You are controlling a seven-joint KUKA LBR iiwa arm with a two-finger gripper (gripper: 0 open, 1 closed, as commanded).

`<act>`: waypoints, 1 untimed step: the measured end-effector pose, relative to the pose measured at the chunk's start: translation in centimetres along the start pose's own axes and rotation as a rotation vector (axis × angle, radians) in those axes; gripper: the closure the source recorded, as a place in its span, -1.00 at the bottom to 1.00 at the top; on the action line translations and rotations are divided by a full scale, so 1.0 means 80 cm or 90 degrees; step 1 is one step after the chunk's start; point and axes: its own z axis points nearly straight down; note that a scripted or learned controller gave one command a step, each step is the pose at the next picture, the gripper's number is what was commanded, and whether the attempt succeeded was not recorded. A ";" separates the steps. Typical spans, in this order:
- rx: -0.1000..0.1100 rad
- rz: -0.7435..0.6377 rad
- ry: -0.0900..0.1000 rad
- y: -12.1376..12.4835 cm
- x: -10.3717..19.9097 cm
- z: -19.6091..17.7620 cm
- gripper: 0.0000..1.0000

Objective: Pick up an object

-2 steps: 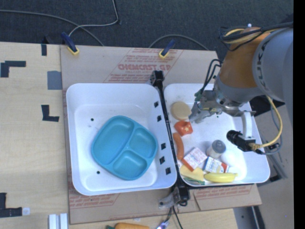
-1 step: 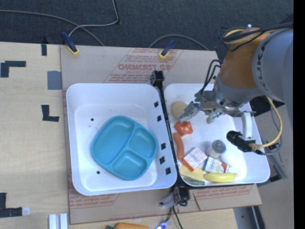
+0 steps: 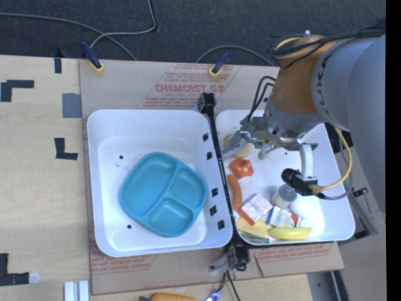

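My gripper (image 3: 243, 143) hangs low over the upper left part of the right bin (image 3: 332, 168), just above a red toy pepper (image 3: 241, 167). A pale yellowish piece (image 3: 247, 149) shows right under the gripper; I cannot tell whether it is held. Below the pepper lies an orange carrot-like stick (image 3: 235, 190). Farther toward the front are a red-and-white carton (image 3: 255, 208), a small blue-and-white box (image 3: 279, 217), a banana (image 3: 289, 233) and a grey bottle (image 3: 285, 195).
The left bin (image 3: 100, 168) holds a blue divided plate (image 3: 164, 194). The arm's grey body and orange band (image 3: 301, 86) cover the right bin's upper right. A black divider (image 3: 216, 162) separates the bins. Cables lie behind the bench.
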 end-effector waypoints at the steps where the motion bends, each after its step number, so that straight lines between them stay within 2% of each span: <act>1: 0.000 0.000 0.000 0.000 0.000 0.000 -1.00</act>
